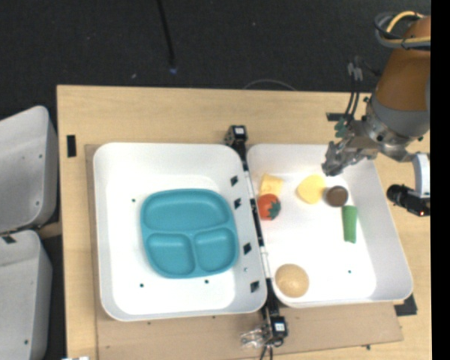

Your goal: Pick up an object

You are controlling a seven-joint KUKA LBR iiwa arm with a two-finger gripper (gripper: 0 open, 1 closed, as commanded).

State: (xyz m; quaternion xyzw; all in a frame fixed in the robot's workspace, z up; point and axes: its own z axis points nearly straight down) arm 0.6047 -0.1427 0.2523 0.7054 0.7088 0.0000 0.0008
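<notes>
Wooden table carries two white bins; left bin holds teal divided tray. Right bin holds candidates: yellow piece, brown round item, green stick. Hand hovers above yellow piece, likely lining up descent; finger state unclear.

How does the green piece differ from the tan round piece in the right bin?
The green piece is long and narrow, lying lengthwise near the bin's right side; the tan round piece is dome-like and wider. The green one is bright and saturated, the tan one pale. The green one lies just below a brown round item; the tan one sits alone by the near-left corner. Both rest untouched in the right bin.
</notes>
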